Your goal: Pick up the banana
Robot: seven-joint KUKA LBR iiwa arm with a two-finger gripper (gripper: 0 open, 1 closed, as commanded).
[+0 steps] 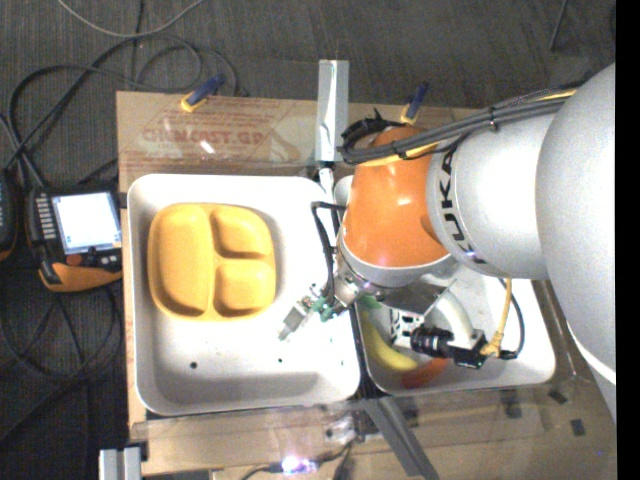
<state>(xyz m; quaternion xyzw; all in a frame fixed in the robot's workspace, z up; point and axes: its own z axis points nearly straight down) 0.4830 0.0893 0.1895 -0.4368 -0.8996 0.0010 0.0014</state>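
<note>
While our arm [400, 218] hides the right bin's banana [385, 348], we cannot tell the gripper's state and risk a blind miss.

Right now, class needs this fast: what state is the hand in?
Hand: cannot be told; the arm's orange band covers it, above the banana in the right bin.

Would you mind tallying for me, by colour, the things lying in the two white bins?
Yellow: 2, the divided tray in the left bin and the banana in the right bin, under the arm.
Orange-red: 1, a thing beside the banana, mostly hidden.
Total: 3 that I can make out; the arm covers much of the right bin.
</note>
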